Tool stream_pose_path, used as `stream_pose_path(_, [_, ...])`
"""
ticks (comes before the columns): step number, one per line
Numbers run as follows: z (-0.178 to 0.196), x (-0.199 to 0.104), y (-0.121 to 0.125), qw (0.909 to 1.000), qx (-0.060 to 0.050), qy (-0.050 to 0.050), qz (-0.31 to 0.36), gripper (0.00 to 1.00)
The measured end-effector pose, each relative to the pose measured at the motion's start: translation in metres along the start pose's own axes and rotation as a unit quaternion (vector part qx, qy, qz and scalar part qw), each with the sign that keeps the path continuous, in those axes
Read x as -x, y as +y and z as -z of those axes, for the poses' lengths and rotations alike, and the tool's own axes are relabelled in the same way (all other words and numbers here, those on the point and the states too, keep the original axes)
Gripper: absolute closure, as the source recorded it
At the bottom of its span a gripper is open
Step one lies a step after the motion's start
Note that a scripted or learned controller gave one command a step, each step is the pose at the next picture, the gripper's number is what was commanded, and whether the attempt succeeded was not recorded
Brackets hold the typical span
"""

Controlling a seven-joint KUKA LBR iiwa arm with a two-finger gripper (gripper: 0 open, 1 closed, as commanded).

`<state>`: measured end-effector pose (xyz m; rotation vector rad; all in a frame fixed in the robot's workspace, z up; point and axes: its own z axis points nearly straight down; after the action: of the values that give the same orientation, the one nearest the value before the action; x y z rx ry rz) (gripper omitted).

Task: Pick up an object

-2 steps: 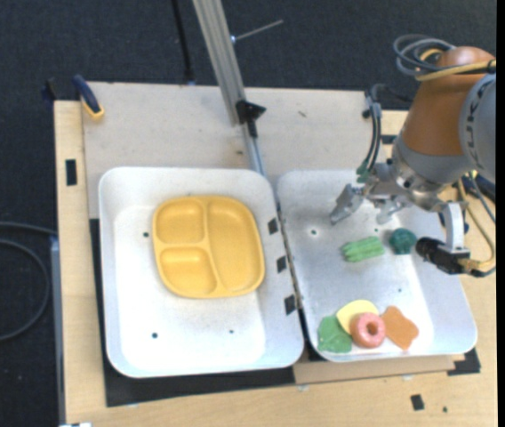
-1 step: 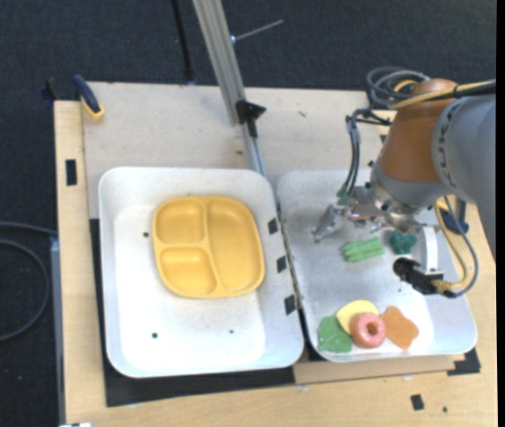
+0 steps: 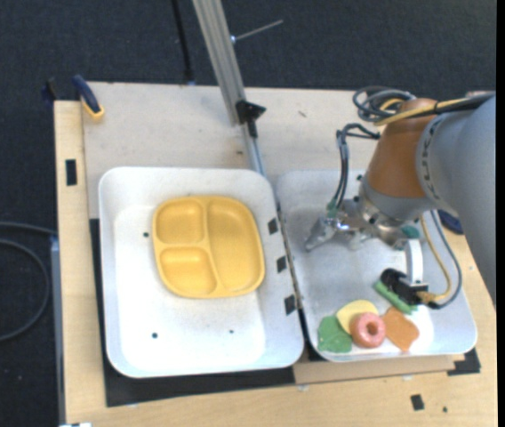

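In the right bin (image 3: 337,278), several small toy foods huddle in the front corner: a green piece (image 3: 332,334), a yellow piece (image 3: 356,312), a pink ring like a doughnut (image 3: 369,329) and an orange piece (image 3: 401,330). My gripper (image 3: 316,237) hangs low over the bin's left middle, close to the wall between the bins. It is well behind and to the left of the toys, and nothing shows in it. The grey arm with its orange band (image 3: 399,163) covers the bin's back right part.
The left bin (image 3: 128,327) holds a yellow divided plate (image 3: 208,245) near its middle. A slanted metal pole (image 3: 221,52) rises behind the bins. A blue and yellow clamp (image 3: 88,96) sits at the bench's back left corner.
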<state>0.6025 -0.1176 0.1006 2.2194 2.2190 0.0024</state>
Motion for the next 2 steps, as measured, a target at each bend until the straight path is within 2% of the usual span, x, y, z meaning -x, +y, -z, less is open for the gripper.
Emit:
stream_pose_path(1, [0.012,0.002,0.0,1.0,0.001,0.0,-0.003,1.0])
stream_pose_path(2, [0.068,0.007,-0.008,1.0,0.0,0.0,-0.001,1.0])
